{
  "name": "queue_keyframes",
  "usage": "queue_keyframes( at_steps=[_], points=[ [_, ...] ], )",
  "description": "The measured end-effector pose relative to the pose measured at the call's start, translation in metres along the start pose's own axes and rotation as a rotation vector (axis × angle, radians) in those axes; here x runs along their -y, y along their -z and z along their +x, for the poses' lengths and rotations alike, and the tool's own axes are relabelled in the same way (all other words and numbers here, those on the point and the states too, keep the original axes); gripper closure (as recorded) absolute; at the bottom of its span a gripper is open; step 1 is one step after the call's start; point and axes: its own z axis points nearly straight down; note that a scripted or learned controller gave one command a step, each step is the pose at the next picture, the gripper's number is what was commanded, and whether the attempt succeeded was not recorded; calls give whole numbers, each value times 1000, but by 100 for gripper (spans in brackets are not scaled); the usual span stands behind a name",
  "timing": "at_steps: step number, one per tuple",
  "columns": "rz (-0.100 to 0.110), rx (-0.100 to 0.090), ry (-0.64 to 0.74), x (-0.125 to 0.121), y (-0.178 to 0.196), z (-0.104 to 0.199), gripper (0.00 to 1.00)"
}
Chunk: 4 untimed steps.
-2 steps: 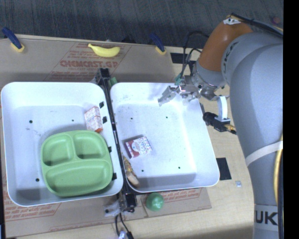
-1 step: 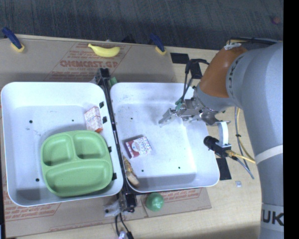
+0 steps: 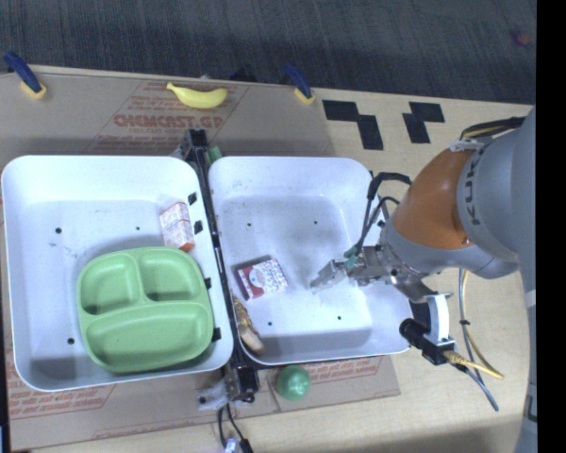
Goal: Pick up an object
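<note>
My gripper [image 3: 328, 275] reaches from the right into the right bin [image 3: 292, 173], low over its floor. A flat red and white packet [image 3: 261, 277] lies on the bin floor a short way left of the gripper, apart from it. A tan, elongated object [image 3: 244, 327] rests against the right bin's left wall near the front corner. In the left bin [image 3: 38, 182] sit a green divided plate [image 3: 146, 307] and a small orange and white carton [image 3: 176, 225] behind it.
A yellow banana [image 3: 197, 93] lies on the cardboard behind the bins. A green ball [image 3: 292, 382] sits on the bench in front of the right bin. Blue clamps [image 3: 24, 75] hold the cardboard's back edge. Cables hang off the wrist at right.
</note>
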Motion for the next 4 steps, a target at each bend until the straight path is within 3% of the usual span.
queue_keyframes(
  at_steps=[1, 2, 3, 4],
  points=[
    [-4, -1, -1, -117, -11, 1, 0],
    [-4, 0, 3, -118, 0, 1, 100],
    [-7, 2, -2, -26, 124, -1, 100],
    [-4, 1, -2, -25, 123, 0, 0]
  ],
)
